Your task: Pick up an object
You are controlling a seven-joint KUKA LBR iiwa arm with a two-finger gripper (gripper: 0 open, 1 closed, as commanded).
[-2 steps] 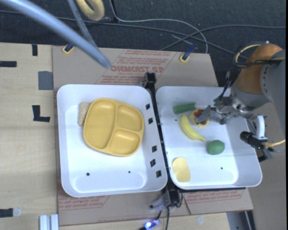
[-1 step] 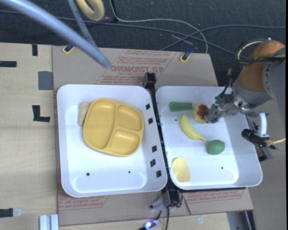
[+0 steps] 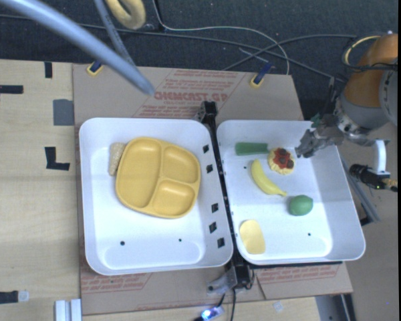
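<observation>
We see our gripper (image 3: 306, 147) hanging just right of the small tart (image 3: 281, 160), which sits near the right bin's (image 3: 334, 206) back wall, above the banana (image 3: 265, 179). The tart lies slightly left and below us; its grip state we cannot tell.

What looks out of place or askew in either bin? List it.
One oddity: in the left bin, a tan bread-like piece sits wedged beside the yellow divided plate, partly hidden under its rim. The plate itself lies slightly rotated. The right bin's toy foods lie loose but nothing looks spilled or damaged.
</observation>
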